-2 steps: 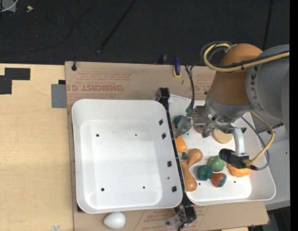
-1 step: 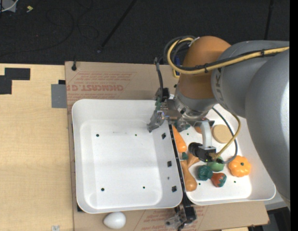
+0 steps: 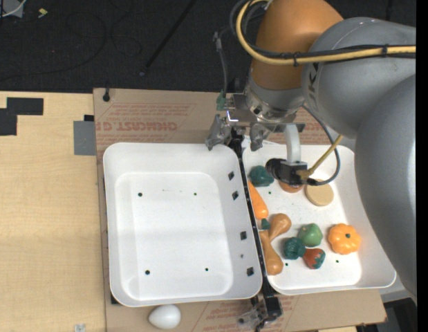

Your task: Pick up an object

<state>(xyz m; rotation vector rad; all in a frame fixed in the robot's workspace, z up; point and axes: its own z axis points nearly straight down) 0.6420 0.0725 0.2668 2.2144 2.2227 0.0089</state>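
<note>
Left bin (image 3: 124,185) bare; gripper (image 3: 236,138) over the divider, finger state unclear; toy pumpkin (image 3: 343,238), carrot (image 3: 257,203) in right bin (image 3: 369,272).

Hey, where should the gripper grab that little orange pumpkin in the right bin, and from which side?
Take the pumpkin across its round body, coming straight down from above. It sits apart from the other toys with bare bin floor around it, so fingers probably fit on either side.
</note>
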